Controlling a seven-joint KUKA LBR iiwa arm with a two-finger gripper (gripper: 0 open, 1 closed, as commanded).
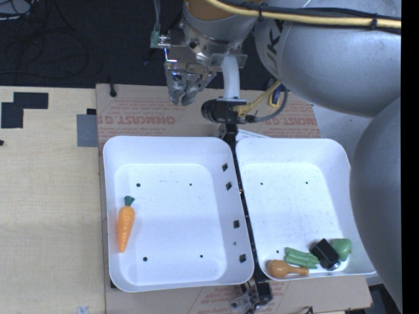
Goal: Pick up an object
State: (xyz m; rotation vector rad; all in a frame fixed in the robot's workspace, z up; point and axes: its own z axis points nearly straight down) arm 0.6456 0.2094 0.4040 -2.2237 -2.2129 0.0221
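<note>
An orange toy carrot (125, 224) with a green top lies at the left side of the left bin (167, 150). In the near right corner of the right bin (294, 149) sit a tan pear-shaped toy (285, 269), a green pod-like toy (301, 258), a black block (325, 253) and a green piece (341, 246). My gripper (184, 94) hangs high above the far edge of the left bin, over the cardboard sheet. Nothing shows between its fingers. It is well away from every object.
A black divider (236, 195) with clips runs between the two bins. The big grey arm (327, 38) covers the upper right and overhangs the right bin's far side. Wooden bench top (46, 195) lies to the left of the bins.
</note>
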